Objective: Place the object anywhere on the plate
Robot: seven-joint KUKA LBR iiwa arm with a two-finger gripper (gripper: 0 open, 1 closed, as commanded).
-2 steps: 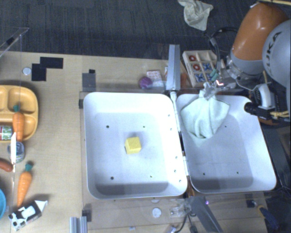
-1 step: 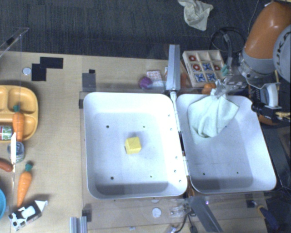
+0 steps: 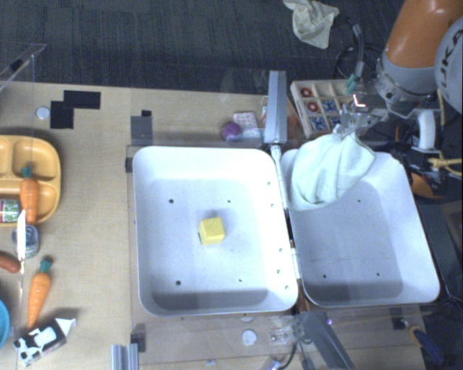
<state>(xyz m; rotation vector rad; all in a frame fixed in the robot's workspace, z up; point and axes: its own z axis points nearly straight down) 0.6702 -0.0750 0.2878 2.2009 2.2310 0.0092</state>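
A white cloth (image 3: 333,170) is pulled up into a peak over the far left corner of the right bin (image 3: 369,246), and its lower folds still rest on the bin floor. My gripper (image 3: 352,121) is at the top of that peak, shut on the cloth's tip. A yellow divided plate (image 3: 36,155) lies on the bench at the far left, well away from the gripper, with a toy carrot (image 3: 28,199) on it. A small yellow block (image 3: 212,230) sits near the middle of the left bin (image 3: 173,274).
Left of the bins lie another toy carrot (image 3: 37,289), a small can (image 3: 9,210), a toy sausage (image 3: 9,264) and a black-and-white toy cow (image 3: 40,340). Behind the bins are a purple object (image 3: 231,131), a patterned box (image 3: 322,105) and a crumpled rag (image 3: 311,20).
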